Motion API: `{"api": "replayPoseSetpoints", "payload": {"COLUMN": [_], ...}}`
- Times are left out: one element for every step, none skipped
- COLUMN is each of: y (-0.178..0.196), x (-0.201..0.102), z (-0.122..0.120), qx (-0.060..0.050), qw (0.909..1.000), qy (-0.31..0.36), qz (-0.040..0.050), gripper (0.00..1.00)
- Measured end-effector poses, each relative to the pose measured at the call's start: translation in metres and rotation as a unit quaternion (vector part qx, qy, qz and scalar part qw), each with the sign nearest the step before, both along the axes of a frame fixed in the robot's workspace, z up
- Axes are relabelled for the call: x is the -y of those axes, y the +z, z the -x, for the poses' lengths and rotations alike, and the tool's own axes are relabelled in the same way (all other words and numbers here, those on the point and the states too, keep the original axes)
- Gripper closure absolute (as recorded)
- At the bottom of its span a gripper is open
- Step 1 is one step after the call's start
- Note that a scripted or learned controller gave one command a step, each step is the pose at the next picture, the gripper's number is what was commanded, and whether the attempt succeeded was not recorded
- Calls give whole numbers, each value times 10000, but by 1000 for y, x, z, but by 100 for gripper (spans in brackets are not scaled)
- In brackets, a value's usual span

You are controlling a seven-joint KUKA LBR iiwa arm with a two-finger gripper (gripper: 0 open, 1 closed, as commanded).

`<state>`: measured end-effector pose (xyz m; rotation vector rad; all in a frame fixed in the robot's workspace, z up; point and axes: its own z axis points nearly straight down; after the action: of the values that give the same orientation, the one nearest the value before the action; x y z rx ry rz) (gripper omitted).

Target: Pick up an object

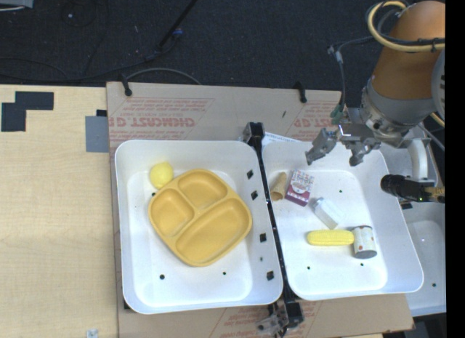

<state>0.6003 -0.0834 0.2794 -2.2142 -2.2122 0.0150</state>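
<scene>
The right bin (407, 260), in the lower right of the frame, contains five loose objects, any of which may serve as the object to be picked. A yellow corn cob (329, 238) lies horizontally near the bin's centre, its right end touching a small cylindrical can (364, 242) with a white and dark red label. Just above the cob, a clear plastic bottle (324, 211) lies at a diagonal. Further up and to the left, a small maroon and white carton (299, 187) rests beside a tan cone-shaped piece (279, 185), which sits close to the divider (264, 213) between the two bins. The gripper (338, 152) hangs over the upper edge of the right bin, above and to the right of the carton; its two dark fingers (318, 148) are spread apart, with nothing between them. Above the gripper, at the upper right of the frame, the grey arm with its orange band (410, 42) enters the scene. The left bin (134, 256), at lower centre, holds a yellow three-compartment tray (200, 215) set at a tilt, with a small yellow ball (161, 174) touching its upper left rim. Both bins rest on a cardboard sheet (203, 115) bearing red print, beside a light wooden surface (51, 220) at the left of the frame.
</scene>
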Motion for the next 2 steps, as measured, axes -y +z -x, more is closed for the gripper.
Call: {"api": "replayPoseSetpoints", "payload": {"y": [6,-56], "x": [0,5], "z": [-2,4], "qx": [57,26], "qw": [10000,10000], "qy": [7,2], "qz": [5,2], "gripper": [0,0]}}
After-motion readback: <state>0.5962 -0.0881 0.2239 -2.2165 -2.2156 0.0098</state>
